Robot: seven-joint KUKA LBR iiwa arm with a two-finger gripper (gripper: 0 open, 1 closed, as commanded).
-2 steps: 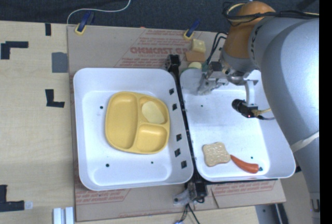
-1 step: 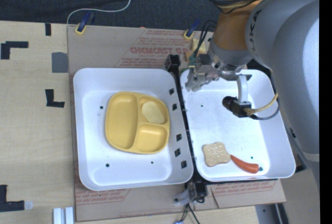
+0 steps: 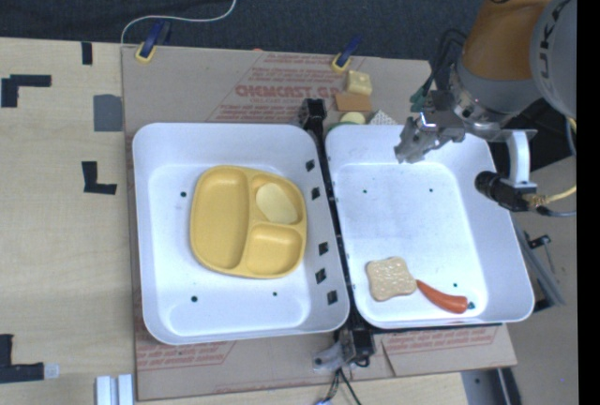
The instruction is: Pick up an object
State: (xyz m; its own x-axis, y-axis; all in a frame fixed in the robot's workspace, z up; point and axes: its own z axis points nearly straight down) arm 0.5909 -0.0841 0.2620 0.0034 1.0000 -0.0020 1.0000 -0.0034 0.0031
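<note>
White right bin (image 3: pixel 487 206), tool (image 3: pixel 412 145) at rim

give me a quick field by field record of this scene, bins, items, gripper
left bin: holds a yellow divided plate
right bin: holds a slice of toast and a sausage, touching, near the front edge
behind bins: small blocks on the cardboard
gripper: above the right bin's back edge, holding nothing visible
task status: nothing picked up yet

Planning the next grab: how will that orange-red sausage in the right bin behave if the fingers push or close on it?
The sausage is slim and rounded, so it will probably roll or slide on the smooth right bin. It looks like light toy plastic, likely stiff. One end touches the bread slice, so a push may shift both.
</note>
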